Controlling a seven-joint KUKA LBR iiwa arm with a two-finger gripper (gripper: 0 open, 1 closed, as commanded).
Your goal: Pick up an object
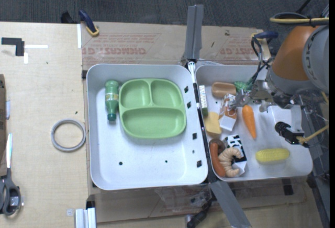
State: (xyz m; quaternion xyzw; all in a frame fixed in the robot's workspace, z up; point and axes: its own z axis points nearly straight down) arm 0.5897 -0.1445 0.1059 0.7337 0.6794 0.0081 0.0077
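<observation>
Orange carrot (249,122), jaws (242,99) above, right bin (298,169)

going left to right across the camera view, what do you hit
scissors → tape ring → green bottle → green divided plate → cheese wedge → carrot → corn cob

2 white bins (104,169). Left bin: 1 green divided plate (153,108), 1 green bottle (111,99). Right bin: 1 carrot (249,122), 1 corn cob (272,155), 1 cheese wedge (212,124), 1 bread roll (223,88), 1 shrimp (228,157), 1 sausage (215,160). On worktop: 1 tape ring (68,134), 1 pair of scissors (9,190).
</observation>
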